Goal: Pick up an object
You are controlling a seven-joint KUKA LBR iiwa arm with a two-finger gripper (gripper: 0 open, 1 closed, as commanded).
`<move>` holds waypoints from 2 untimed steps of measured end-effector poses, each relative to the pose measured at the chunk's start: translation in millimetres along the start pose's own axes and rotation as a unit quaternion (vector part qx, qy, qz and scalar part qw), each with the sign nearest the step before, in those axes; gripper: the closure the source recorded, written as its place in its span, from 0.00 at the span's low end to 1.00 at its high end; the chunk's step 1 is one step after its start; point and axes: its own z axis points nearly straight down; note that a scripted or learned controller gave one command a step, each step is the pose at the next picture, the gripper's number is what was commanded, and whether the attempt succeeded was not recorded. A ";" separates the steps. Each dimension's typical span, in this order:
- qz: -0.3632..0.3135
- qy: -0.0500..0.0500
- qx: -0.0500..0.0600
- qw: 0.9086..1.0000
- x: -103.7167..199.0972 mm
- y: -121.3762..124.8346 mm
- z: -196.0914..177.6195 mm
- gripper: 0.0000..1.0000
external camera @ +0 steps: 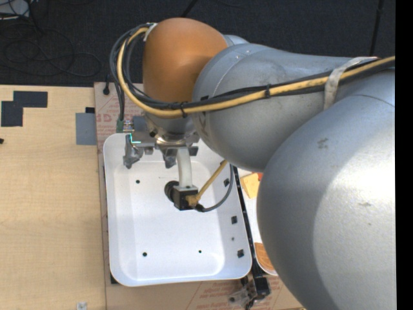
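— Around the bins?
— Tan bench (51,205) with dark patches (26,105) on it. Two white bins side by side: left bin (110,225) and right bin (253,228).
— In the way?
— One big grey arm (310,173), reaching in from the right and covering most of the right bin.
— And the hand?
— One gripper (151,159), hanging over the left bin by its far edge, toward the far left corner. Fingers spread apart, gripping nothing.
— Things to pick up?
— Two seen, both peeking out along the right bin's left edge: one orange piece (250,185) farther back, one tan piece (262,258) by the near left corner.
— Pointing which way? Long side?
— Cannot tell. Mostly hidden under the arm.
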 end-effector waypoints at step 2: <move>-0.004 -0.001 0.002 1.000 0.9 -0.6 -9.1 0.00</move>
